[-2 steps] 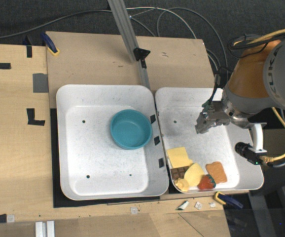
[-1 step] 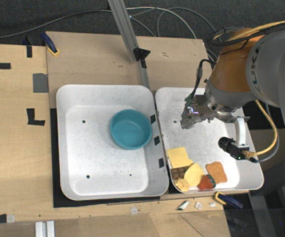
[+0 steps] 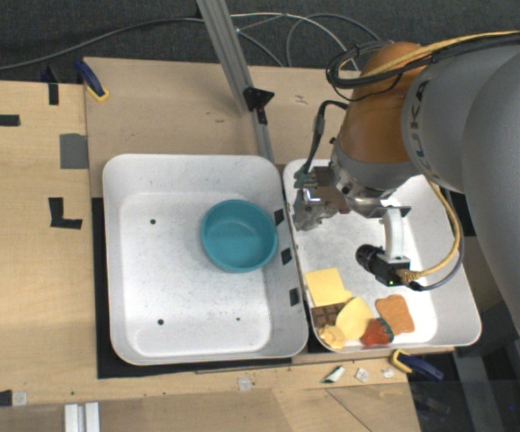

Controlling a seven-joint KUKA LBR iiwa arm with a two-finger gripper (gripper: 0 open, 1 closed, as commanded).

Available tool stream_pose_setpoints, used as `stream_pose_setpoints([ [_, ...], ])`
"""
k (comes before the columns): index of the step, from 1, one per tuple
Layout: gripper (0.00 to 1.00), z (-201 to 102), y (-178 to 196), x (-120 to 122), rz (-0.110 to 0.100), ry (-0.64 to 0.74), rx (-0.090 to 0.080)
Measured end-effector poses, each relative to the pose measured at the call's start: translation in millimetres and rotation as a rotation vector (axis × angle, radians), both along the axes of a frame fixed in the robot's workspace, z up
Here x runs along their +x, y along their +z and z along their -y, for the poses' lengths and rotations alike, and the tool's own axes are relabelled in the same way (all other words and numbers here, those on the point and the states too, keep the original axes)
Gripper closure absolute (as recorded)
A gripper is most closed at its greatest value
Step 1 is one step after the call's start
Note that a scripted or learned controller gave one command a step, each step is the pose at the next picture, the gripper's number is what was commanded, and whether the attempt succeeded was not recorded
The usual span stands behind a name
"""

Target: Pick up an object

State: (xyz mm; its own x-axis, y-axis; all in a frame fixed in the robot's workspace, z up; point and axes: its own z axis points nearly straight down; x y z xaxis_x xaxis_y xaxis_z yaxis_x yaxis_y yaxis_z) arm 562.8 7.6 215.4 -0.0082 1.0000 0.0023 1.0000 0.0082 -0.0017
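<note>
My gripper hangs over the upper left part of the right bin, close to the wall between the two bins. Nothing shows between it and the bin floor. Below it, at the bin's near end, lie a yellow square block, a small brown piece, a pale yellow wedge, a red item and an orange-brown piece. The yellow block is the nearest of these to the gripper. A teal bowl stands upright in the left bin.
The grey and orange arm covers the right bin's far right part. A slanted metal pole rises behind the bins. Cables run across the back of the bench. Black tape marks lie on the bench at the left.
</note>
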Motion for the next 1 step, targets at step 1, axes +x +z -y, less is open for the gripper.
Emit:
stream_pose_setpoints([
  [1,1.0,-58.0,-4.6,4.0,-0.001,0.0,-0.001],
])
